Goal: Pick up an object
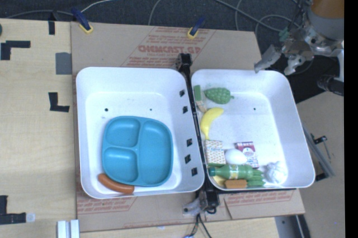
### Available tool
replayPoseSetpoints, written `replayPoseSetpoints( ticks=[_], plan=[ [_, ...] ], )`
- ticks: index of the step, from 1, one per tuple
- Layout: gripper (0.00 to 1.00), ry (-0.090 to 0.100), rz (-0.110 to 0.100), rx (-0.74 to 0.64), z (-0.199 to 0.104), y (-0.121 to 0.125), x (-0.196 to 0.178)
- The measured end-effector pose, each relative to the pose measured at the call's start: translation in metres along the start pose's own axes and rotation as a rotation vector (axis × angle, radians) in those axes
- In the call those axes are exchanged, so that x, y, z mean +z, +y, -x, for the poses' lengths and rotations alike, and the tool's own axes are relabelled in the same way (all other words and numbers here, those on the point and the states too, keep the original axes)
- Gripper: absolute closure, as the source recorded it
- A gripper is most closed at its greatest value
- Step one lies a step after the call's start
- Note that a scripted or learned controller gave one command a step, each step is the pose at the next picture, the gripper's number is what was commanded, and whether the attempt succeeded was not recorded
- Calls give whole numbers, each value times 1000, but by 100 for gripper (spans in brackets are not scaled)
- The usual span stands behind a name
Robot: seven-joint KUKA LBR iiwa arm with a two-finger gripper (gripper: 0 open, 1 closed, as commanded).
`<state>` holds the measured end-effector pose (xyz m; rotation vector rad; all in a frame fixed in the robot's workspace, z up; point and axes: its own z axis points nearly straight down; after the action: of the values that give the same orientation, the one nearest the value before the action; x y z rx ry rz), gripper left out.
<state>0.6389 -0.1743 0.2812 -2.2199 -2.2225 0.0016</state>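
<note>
A: What sits on the bench (33,136), biggest first?

B: Two shallow white bins, side by side. The left bin (89,91) holds one blue divided plate (137,151) with three compartments, and one orange-red sausage (116,183) lying against the plate's near-left edge.

A: And the right bin (291,119)?

B: Its things crowd along the left wall and the near edge. At the back, one bumpy green fruit or vegetable (218,96). Just below it, one yellow banana (209,119). Nearer, one tan waffle-like square (215,152), one white egg (235,157), and one small red-and-white packet (246,149) touching the egg. Along the near wall, one green bottle (238,173) lying on its side, a small orange piece (235,183) under it, and one crumpled whitish object (274,172) in the near-right corner.

A: The arm?

B: The pincer (278,61) hangs above the right bin's far-right corner, well apart from every object. Its fingers (264,61) stand apart, with nothing between them.
</note>
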Motion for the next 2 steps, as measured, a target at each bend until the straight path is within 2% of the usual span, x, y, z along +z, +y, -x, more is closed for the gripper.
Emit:
replayPoseSetpoints(
  ticks=[1,2],
  plan=[
    [0,1,-2,-1,-45,-40,58],
    [0,1,1,-2,-134,-46,27]
  ],
)
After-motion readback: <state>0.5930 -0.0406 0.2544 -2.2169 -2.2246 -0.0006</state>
